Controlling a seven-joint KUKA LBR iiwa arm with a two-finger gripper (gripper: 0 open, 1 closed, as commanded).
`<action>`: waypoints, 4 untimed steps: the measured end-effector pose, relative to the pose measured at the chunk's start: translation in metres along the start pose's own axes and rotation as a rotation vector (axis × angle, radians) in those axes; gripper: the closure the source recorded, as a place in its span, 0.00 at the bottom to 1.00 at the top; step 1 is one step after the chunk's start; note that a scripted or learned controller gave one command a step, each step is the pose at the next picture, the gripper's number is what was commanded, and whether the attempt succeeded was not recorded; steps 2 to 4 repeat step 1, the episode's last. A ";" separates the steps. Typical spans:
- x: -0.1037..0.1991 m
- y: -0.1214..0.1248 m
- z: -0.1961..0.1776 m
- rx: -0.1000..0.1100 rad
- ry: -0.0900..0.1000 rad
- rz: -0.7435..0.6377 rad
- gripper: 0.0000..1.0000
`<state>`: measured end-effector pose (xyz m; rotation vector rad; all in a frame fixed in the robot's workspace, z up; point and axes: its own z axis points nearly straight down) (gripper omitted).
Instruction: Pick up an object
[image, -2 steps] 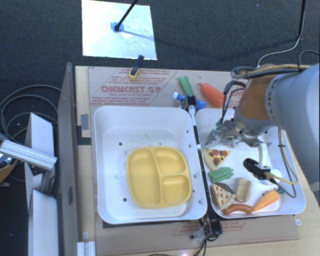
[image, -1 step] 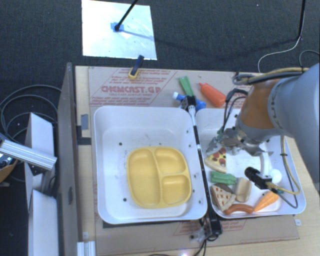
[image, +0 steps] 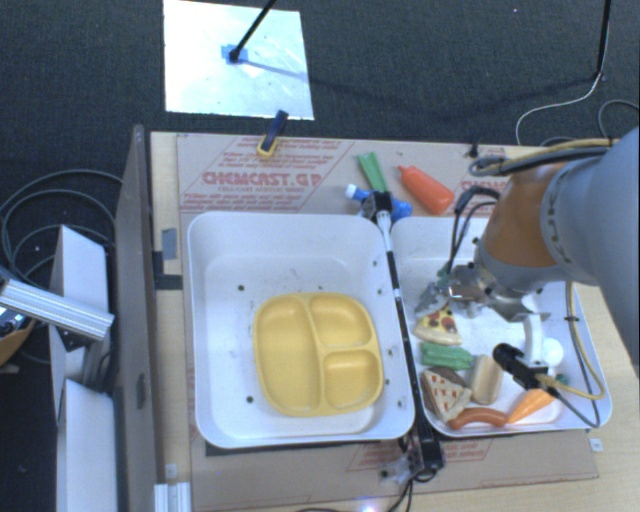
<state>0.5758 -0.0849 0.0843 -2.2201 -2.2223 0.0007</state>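
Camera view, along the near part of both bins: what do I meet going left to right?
yellow divided plate → pizza wedge → tan block → orange carrot. The red sausage spans several of these, so it is left out.

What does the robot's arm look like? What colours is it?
The arm is thick, round and smooth grey, like a big pipe. Near the wrist it has a wide orange band. Thin black cables loop beside that band. At the end sits a small silvery metal gripper.
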 end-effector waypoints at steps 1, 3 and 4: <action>0.000 0.003 -0.012 -0.007 0.000 -0.002 1.00; 0.000 0.003 -0.012 -0.007 0.000 -0.002 1.00; 0.000 0.003 -0.012 -0.007 0.000 -0.002 1.00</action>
